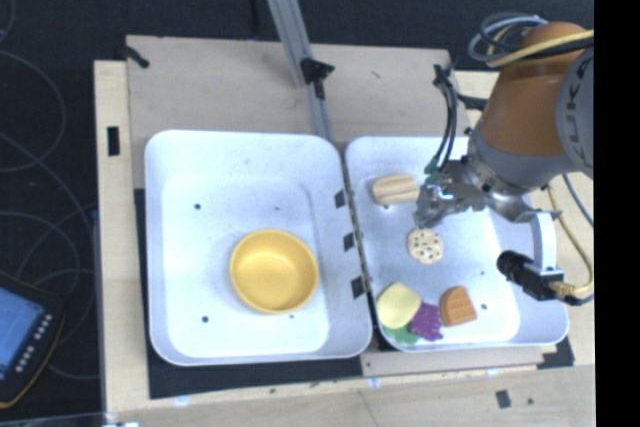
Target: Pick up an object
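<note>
- The gripper [432,205] hangs low over the right bin [520,320], the grey arm [530,115] with its orange band coming in from the right.
- How far the gripper is open — cannot tell from this angle, and nothing shows between its tips.
- Just left of it, slightly above in the view: a tan bread-roll piece [393,189], close beside the tip.
- Right below it in the view: a round speckled cookie [426,245], very near, contact unclear.
- Further down towards the bin's near wall: a yellow-green piece [397,304], a purple grape bunch [427,321] and a brown loaf piece [458,305], clustered together.
- Well off to its left, in the left bin [180,215]: a yellow bowl [273,270], upright, alone.
</note>
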`<control>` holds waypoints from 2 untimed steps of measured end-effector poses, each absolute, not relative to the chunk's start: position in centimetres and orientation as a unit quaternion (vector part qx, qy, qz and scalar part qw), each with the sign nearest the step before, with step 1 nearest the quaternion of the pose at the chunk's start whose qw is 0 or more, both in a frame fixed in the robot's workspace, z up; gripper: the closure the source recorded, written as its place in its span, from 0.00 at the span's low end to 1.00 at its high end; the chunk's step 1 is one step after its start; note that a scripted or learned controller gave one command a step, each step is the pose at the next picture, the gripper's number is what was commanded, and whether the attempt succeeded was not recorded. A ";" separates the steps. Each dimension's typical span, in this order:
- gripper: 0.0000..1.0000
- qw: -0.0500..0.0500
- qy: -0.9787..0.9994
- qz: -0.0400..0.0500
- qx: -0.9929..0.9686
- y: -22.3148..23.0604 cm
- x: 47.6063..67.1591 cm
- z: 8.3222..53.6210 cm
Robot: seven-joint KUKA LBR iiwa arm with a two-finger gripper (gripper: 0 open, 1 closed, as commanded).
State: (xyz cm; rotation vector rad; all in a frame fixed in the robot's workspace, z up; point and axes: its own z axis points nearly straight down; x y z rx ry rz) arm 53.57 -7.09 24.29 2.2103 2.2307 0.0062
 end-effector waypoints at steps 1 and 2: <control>1.00 0.000 0.710 0.001 0.704 -1.4 53.9 23.6; 1.00 0.000 0.710 0.001 0.704 4.0 54.2 23.0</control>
